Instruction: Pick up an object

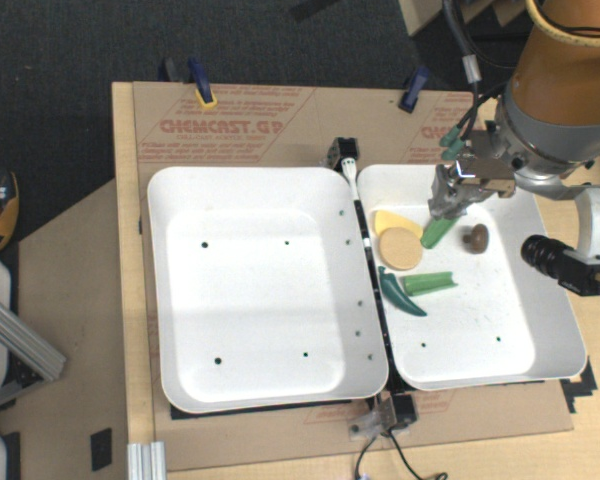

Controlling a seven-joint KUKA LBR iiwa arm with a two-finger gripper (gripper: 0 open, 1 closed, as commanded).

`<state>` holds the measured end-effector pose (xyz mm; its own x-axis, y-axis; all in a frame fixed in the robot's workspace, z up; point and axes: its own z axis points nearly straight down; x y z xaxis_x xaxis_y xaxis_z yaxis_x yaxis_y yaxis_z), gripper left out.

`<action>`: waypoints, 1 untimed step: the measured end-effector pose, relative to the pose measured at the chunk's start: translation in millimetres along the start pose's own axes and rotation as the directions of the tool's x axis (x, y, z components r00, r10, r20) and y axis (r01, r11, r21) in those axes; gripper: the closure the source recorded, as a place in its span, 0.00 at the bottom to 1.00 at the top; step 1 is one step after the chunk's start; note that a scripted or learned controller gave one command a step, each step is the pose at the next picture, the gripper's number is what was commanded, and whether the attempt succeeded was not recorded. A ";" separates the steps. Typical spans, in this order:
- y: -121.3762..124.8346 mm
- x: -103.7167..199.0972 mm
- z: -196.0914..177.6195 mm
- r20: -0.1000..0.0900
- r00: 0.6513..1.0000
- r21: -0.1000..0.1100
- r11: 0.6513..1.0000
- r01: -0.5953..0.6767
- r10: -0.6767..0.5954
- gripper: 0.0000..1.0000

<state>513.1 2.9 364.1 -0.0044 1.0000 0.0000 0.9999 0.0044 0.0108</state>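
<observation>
Table [130,268]: brown board surface with red printed lettering along its far edge, carrying two shallow white bins side by side. Blue clamps [198,80] hold the board at the far edge.

Left bin [180,198]: white, with four small dark dots on its floor.

Right bin [540,358]: white, touching the left bin along a dark centre seam. All loose items lie in its far-left part.

Contents of right bin:
- Yellow piece [390,221], flat, near the seam, partly under the tan disc.
- Tan disc [401,249], round, just in front of the yellow piece and overlapping it.
- Light green stick [428,284], lying crosswise just in front of the tan disc.
- Dark green strip [398,298], curved, at the seam side, crossing under the near end of the light green stick.
- Brown lump [475,237], small and round, apart from the others toward the right.
- Green peg [436,232], tilted, its upper end directly under the claw tips, its lower end beside the tan disc.

Arm [565,58]: grey with an orange upper section, entering from the right, over the far part of the right bin.

Claw [448,206]: pointed down over the right bin, its tips at the top of the green peg. Whether it is parted, closed, or gripping the peg cannot be told from this angle.
</observation>
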 end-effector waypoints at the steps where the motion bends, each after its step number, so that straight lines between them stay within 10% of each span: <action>1: -1.4 -1.3 -6.6 0.001 1.000 0.006 1.000 -0.003 0.003 1.00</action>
<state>511.6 1.6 370.7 -0.0012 1.0000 -0.0006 1.0000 0.0012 0.0044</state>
